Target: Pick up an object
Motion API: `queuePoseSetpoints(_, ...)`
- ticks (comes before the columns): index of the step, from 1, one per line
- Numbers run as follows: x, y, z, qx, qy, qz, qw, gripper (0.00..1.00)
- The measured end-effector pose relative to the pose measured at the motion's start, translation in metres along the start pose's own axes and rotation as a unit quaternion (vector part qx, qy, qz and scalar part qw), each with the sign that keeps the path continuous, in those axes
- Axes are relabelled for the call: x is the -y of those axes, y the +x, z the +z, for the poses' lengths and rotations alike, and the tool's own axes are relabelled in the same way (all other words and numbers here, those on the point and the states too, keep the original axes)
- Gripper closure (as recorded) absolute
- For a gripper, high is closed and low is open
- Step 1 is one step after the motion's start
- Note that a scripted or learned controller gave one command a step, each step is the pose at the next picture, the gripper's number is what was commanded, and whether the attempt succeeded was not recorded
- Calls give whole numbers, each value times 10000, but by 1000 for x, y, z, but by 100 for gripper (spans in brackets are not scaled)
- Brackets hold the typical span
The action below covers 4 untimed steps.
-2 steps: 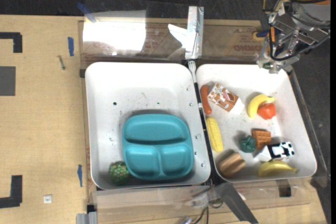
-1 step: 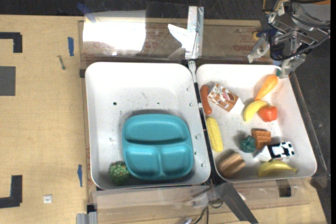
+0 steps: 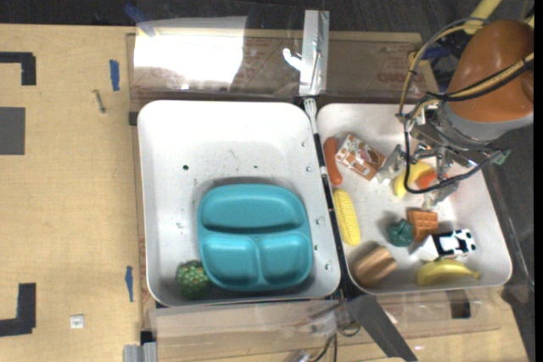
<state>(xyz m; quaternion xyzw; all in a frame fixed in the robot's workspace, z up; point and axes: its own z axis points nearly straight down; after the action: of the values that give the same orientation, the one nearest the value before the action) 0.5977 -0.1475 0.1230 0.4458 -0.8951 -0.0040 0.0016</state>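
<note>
White plastic makes up the two bins on your tabletop: one left bin and one right bin, touching along their shared edge.

In the left bin you have two things. One teal tray with three compartments lies toward 6 o'clock of the bin's middle. One green ball sits at the tray's 8 o'clock, touching or just beside it, in the bin's near corner.

In the right bin you can count nine things. One orange sausage lies against the bin's left wall. One printed carton is just beside it at 3 o'clock. One corn cob lies at 6 o'clock from the sausage. One brown bread roll sits at 5 o'clock from the cob. One teal toy and one orange block touch each other near the bin's middle. One black-and-white toy lies at 4 o'clock from the block, and one banana lies just below it. One yellow-and-orange piece lies under the tool.

Your arm comes in from 2 o'clock. The tool hangs over the right bin, right at the yellow-and-orange piece. You cannot tell from this view whether it is released or clenched, nor whether it grasps the piece.
</note>
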Motion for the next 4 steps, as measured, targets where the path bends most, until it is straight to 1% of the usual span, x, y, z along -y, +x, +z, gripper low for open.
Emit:
queuePoseSetpoints(1,-45,4,36,28,68,387,9992,0)
queuePoseSetpoints(2,30,-47,37,-42,-21,686,9976,0)
queuePoseSetpoints(3,34,-51,22,45,87,701,9975,100)
queuePoseSetpoints(4,41,-38,-121,63,133,950,9954,100)
